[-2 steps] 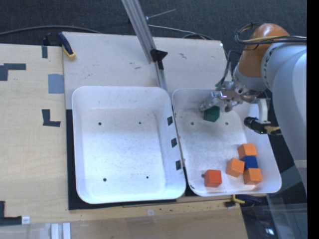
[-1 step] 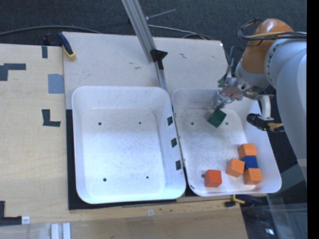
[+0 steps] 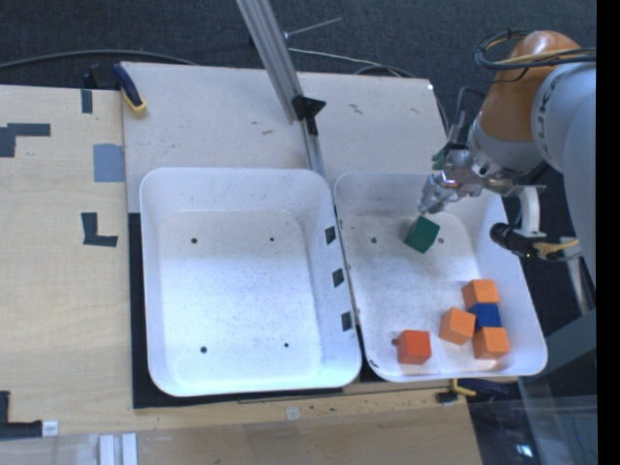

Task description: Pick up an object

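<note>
Camera view: left bin (image 3: pixel 155 201), then right bin (image 3: pixel 358 197). Green block (image 3: pixel 421 233) tilted in right bin's upper part, gripper (image 3: pixel 435 201) directly above, touching its top; grip state can't tell. Orange and blue blocks (image 3: pixel 470 325) clustered at near-right corner.

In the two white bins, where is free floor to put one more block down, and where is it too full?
The left bin has bare floor wall to wall. In the right bin, the strip between the shared wall and the green block is free. The near right corner is crowded by orange blocks and the blue block.
</note>
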Tool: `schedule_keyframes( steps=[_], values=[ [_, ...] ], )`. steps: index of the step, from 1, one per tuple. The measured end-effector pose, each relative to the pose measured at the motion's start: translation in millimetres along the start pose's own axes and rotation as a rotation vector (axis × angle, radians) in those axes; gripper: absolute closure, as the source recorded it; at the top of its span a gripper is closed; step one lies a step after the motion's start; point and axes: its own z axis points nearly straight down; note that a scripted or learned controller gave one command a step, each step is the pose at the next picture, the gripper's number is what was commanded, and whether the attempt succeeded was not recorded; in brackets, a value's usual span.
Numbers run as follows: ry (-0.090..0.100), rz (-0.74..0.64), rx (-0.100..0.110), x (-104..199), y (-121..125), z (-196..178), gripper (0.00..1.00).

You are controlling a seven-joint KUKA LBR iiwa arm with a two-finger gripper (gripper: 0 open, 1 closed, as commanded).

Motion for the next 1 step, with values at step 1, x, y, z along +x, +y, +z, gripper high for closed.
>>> schedule_keyframes(
  steps=[1],
  values=[
    [0.001, 0.000, 0.002, 0.0, -0.1, 2.9, 0.00]
  ],
)
